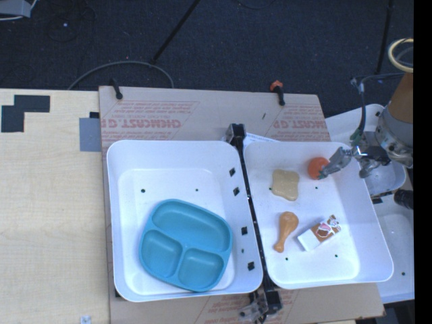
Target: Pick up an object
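Reaching in, we hover our hand [352,159], its fingers spread and holding nothing, with the ball [317,167] just beside one fingertip, and must next straddle it.

2 white bins [128,181] side by side on cardboard [202,117]; dark carpet [202,32] beyond

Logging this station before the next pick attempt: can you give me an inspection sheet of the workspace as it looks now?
Surface: bench with two white bins, left bin and right bin, on cardboard.
Job's things: orange ball, beige slab, toy drumstick, small carton, all in right bin.
Clutter: blue divided tray in left bin.
Grippers: gripper beside the ball, holding nothing.
Cables: black cables on dark floor behind.
Surroundings: wooden tabletop at left.
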Robot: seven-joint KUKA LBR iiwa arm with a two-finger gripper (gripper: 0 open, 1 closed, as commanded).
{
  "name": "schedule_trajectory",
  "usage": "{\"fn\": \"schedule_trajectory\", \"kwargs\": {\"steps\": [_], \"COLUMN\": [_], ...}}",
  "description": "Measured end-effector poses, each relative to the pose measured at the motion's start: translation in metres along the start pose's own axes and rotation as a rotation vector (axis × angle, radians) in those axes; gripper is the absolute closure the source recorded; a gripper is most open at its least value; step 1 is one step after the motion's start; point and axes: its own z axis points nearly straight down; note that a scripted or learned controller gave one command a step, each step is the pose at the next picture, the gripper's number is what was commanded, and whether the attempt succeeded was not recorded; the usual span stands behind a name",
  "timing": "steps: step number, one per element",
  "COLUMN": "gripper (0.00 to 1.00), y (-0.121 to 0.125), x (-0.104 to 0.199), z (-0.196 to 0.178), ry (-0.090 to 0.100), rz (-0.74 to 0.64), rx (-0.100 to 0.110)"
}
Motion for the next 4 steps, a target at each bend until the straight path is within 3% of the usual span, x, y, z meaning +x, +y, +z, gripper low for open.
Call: {"fn": "schedule_trajectory", "kwargs": {"steps": [1,3,4], "gripper": [0.00,0.00,0.00], "y": [0.003,0.007,0.007], "x": [0.000,0.004,0.004], "z": [-0.008,0.119,0.129], "ry": [-0.003,0.000,-0.003], "rz": [-0.002,-0.003,-0.002], "rx": [-0.014,-0.006,-0.013]}}
